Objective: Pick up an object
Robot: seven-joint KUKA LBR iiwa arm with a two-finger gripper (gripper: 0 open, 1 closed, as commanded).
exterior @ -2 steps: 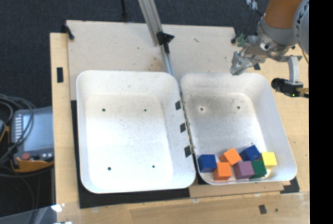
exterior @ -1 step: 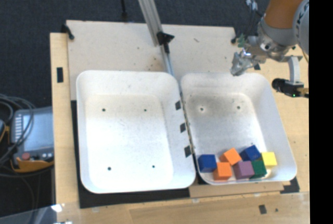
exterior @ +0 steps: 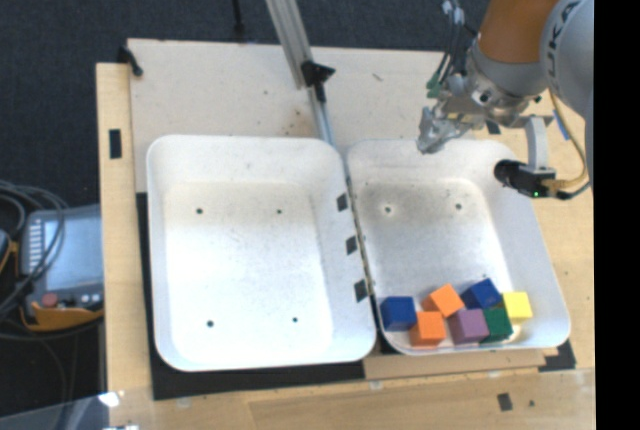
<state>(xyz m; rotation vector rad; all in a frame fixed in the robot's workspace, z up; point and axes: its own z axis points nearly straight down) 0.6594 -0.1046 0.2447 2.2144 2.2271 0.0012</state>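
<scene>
We saw a grey arm [exterior: 568, 28] with a broad orange band [exterior: 515, 13] above its wrist, thin cables trailing beside it, and a small metallic end effector [exterior: 432, 136].

Two bins side by side on the surface

The left bin [exterior: 250, 248] sits at nine o'clock of the right bin [exterior: 450, 218]; a cluster of blocks [exterior: 458, 313] lies at the right bin's five o'clock corner, the pincer [exterior: 432, 140] over its twelve o'clock rim.
</scene>
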